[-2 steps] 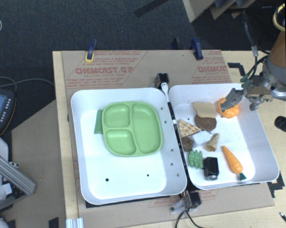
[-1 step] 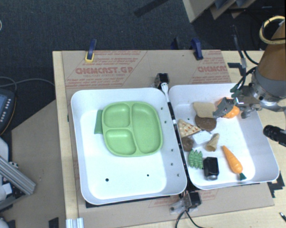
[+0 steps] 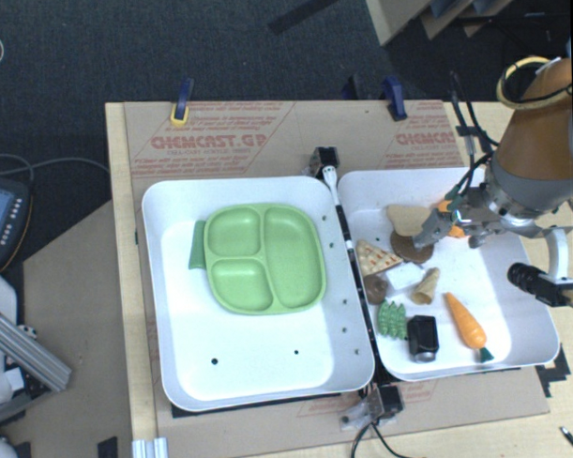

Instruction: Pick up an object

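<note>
My pincer (image 3: pixel 427 232) hangs over the brown disc (image 3: pixel 411 243) – whether clenched I can't tell – a light, stiff, flat piece, best pinched across its rim.

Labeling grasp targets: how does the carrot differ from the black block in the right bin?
The carrot is orange, long and tapered with a green tip; the black block is dark, short and boxy. The carrot lies slanted, nearer the bin's right side; the block sits beside the green toy. Both lie loose near the right bin's front edge.
</note>
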You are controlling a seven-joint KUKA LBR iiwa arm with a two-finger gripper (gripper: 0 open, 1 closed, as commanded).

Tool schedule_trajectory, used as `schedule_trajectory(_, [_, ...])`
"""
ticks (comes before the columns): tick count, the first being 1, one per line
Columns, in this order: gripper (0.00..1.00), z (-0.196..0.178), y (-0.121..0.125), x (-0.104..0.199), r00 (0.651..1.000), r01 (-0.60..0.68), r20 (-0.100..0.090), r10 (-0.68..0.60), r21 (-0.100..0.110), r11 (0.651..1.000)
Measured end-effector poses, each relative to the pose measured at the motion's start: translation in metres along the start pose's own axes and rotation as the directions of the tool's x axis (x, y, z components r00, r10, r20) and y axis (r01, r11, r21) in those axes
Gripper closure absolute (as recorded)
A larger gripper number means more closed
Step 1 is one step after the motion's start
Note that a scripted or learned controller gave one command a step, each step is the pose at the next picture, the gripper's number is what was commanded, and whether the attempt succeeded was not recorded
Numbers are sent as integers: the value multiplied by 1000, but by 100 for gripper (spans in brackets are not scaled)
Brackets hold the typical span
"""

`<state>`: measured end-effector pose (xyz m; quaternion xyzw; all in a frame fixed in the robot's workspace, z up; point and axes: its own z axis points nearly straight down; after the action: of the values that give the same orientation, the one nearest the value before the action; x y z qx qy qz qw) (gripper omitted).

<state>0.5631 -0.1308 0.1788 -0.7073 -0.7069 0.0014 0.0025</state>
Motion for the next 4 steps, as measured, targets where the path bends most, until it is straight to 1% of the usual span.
schedule_trajectory(1, [0,62,-5,4,1000,0,-1,0,1,1000])
schedule_trajectory(2, [0,85,4,8,1000,1,-3,-1,-30,1000])
schedule_trajectory(3, [100,77,2,6,1000,2,0,-2,-25,1000])
schedule_trajectory(4, [100,24,3,17,1000,3,3,-3,-11,1000])
